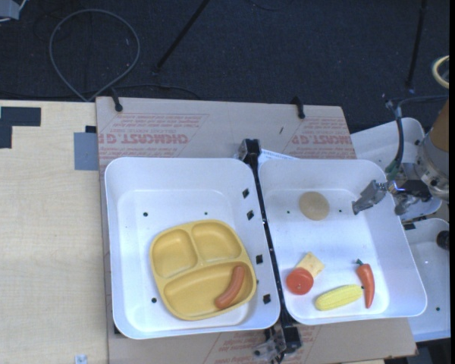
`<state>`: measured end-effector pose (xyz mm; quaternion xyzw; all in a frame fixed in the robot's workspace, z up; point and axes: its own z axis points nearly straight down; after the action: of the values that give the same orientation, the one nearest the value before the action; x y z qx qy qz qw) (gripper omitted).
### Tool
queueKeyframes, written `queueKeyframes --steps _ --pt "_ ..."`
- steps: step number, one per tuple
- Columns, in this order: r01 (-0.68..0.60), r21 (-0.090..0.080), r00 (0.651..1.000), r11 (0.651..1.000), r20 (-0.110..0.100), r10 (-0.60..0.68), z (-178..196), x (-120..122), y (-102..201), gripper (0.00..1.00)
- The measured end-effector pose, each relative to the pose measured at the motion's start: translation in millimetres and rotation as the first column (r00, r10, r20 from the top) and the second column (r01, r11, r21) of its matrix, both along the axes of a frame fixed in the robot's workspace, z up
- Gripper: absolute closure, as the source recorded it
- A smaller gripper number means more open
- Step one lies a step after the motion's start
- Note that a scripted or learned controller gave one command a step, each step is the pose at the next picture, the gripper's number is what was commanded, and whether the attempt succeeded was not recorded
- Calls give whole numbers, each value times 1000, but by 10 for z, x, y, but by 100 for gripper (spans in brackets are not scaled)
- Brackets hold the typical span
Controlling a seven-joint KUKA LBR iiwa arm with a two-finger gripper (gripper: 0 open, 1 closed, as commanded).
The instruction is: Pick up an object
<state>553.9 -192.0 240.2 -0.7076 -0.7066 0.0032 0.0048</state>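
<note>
Hovering at the right bin's (394, 226) far-right rim, gripper (373, 196), seemingly released, stood nearest the tan disc (314, 205), lying leftward.

A pale wooden bench (38, 233) carries a brown cardboard sheet (212, 131) printed with red lettering. On the sheet sit two shallow white bins, touching side by side: the left bin (129, 196) at nine o'clock and the right bin (394, 264) at three o'clock. Dark blue-grey patches (11, 123) mark the bench at ten o'clock.
</note>
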Motion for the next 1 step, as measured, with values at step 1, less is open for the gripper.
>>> queueKeyframes --steps 1 --pt "-2 -2 1000 1000 10 2 52 22 0 0"
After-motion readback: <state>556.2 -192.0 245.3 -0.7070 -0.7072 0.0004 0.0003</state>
